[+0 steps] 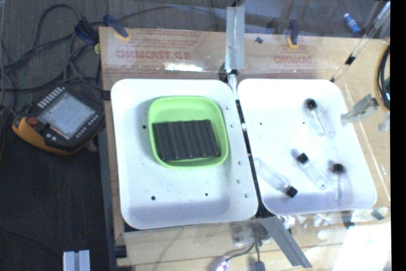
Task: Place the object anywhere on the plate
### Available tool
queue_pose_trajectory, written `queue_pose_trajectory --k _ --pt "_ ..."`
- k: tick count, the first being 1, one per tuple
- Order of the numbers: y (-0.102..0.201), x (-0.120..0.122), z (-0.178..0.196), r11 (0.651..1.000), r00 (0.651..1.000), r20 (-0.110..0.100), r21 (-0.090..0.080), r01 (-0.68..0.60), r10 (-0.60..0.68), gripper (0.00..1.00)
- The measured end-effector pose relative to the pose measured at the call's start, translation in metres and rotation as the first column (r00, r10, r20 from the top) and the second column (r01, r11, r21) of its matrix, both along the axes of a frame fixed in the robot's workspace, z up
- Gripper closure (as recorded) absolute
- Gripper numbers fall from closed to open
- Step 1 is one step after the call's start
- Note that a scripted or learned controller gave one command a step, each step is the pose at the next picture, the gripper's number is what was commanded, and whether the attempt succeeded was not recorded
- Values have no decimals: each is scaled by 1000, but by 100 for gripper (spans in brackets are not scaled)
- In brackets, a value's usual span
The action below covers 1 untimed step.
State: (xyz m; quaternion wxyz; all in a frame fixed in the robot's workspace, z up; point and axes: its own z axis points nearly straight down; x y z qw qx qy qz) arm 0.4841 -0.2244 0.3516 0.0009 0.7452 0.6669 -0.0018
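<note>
- Reddish printed lettering is seen on the clear plastic sheet point(166, 52) lying across the back of the counter, behind the left bin; it is mirrored or too blurred to be made out with certainty.
- A second, shorter line of the same reddish print point(292, 59) is seen on the sheet behind the right bin (also unreadable).
- On the handheld control pendant point(58, 120) a pale screen is shown, but no characters can be read.

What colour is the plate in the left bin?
Lime green, with a dark ribbed insert; the plate shows in the camera view.
</note>
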Motion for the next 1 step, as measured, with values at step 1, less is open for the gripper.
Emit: queue_pose_trajectory --k 1 --pt "0 0 0 1000 1000 0 0 0 0 0"
